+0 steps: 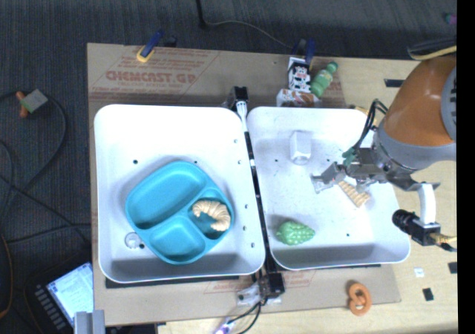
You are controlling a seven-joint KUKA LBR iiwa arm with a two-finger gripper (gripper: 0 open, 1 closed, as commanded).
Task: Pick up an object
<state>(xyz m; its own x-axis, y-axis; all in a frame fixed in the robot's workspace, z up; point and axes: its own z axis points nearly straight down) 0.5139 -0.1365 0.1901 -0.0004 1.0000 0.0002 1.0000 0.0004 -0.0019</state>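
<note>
While hanging low over the right bin (338, 257), reaches in from the right and sits at mid-bin: the gripper (334, 175), grey against the white floor. Cannot tell from this slanted look whether spread or closed, nor whether anything is caught in it.

Closest candidate: a tan waffle-patterned piece (356, 193), flat on the bin floor just beside the gripper and slightly toward the near edge, possibly touching it. Next: a small white block (300, 147), near, toward the far wall. Farther off: a green grape bunch (295, 233) by the near wall.

To do the step well, probably: choose the tan piece as the shortest reach. Centre over it before descending, not alongside. Straddle its narrower span. Go down until nearly at the floor, since it lies thin and flat and could slide out from under a shallow close. Close gently, then lift straight up and check for something actually carried.

Outward: wrist angled down and to the left, grey housing behind it, then the bulky orange-banded arm (419, 113) looming over the bin's right wall.

Across the divider, in the left bin (119, 125): a blue divided plate (159, 202) with a croissant (212, 214) in one compartment, well apart from the gripper.
</note>
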